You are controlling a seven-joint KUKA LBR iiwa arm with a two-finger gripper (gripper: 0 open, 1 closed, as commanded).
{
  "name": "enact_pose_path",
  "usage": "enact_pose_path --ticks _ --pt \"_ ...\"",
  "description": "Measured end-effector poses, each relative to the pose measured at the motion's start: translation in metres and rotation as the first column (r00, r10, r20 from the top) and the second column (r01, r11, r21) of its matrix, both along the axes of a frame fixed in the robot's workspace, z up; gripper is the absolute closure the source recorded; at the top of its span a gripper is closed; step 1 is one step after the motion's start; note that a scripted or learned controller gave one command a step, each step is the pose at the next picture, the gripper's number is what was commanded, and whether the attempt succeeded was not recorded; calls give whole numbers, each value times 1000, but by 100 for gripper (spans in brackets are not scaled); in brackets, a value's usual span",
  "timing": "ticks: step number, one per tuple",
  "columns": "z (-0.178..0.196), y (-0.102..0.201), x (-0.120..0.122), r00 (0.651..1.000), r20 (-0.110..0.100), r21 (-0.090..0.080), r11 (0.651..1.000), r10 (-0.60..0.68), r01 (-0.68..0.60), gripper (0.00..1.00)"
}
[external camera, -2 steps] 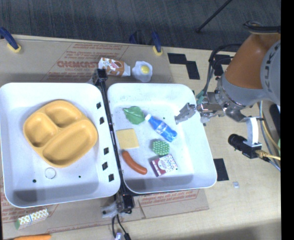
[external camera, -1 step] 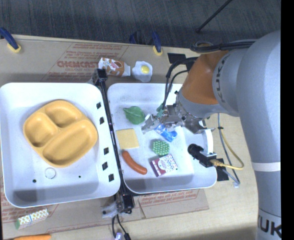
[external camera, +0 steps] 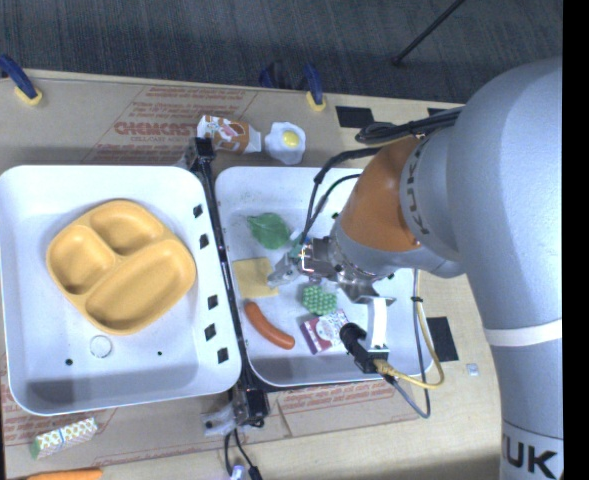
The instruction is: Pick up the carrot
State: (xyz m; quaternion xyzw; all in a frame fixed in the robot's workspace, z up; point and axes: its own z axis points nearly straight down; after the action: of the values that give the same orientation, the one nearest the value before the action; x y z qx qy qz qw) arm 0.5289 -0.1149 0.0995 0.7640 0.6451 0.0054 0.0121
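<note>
Camera view: arm (external camera: 494, 208) reached in from right over right bin (external camera: 274, 373). Gripper (external camera: 309, 260) sat low among items near bin centre; finger state couldn't be told. Carrot (external camera: 270, 326) lay in right bin's lower-left part, slanted, apart from gripper. Green leafy item (external camera: 269, 230) above it, yellow piece (external camera: 254, 276) between, green dotted item (external camera: 318, 296) and red packet (external camera: 320, 332) to carrot's right. Left bin (external camera: 34, 378) held yellow divided plate (external camera: 120, 264)

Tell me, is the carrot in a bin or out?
In: the carrot lies flat on the right bin's floor.
</note>
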Motion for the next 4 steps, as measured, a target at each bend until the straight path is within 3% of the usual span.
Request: enact_pose_path --ticks 1,2,3,4 --pt "0 12 -37 892 25 16 892 -452 452 0" --pt "2 20 -35 803 37 25 804 -595 595 0" --pt "65 -15 16 781 -28 12 781 -624 625 0" --pt "13 16 -5 738 -32 11 738 -674 675 0"
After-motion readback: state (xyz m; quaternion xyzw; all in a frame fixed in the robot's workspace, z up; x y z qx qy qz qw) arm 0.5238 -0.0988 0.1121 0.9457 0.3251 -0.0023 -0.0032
